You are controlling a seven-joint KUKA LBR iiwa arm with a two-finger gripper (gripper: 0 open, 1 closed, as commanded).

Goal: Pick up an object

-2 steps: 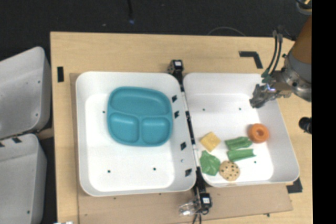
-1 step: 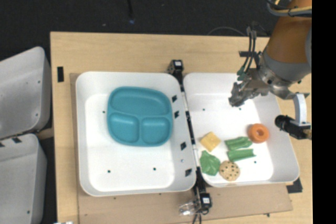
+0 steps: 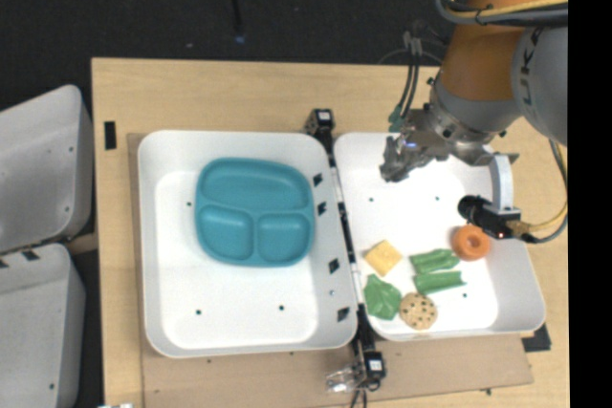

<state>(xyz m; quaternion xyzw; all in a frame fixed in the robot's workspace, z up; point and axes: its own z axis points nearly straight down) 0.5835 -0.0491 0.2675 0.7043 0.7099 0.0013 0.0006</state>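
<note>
My gripper (image 3: 395, 165) hangs over the upper left part of the right bin (image 3: 516, 301), well above the floor of the bin and away from the objects. Nothing shows under or in it. Along the bin's near side lie a yellow block (image 3: 384, 257), two green pieces (image 3: 435, 259) (image 3: 440, 281), a green leafy item (image 3: 382, 297) and a speckled round cookie (image 3: 418, 311). An orange ring-shaped item (image 3: 470, 243) sits to the right of them.
The left bin (image 3: 172, 320) holds a teal divided plate (image 3: 255, 210). A ridge with black clips (image 3: 337, 215) separates the two bins. The grey and orange arm (image 3: 488, 43) reaches in from the upper right.
</note>
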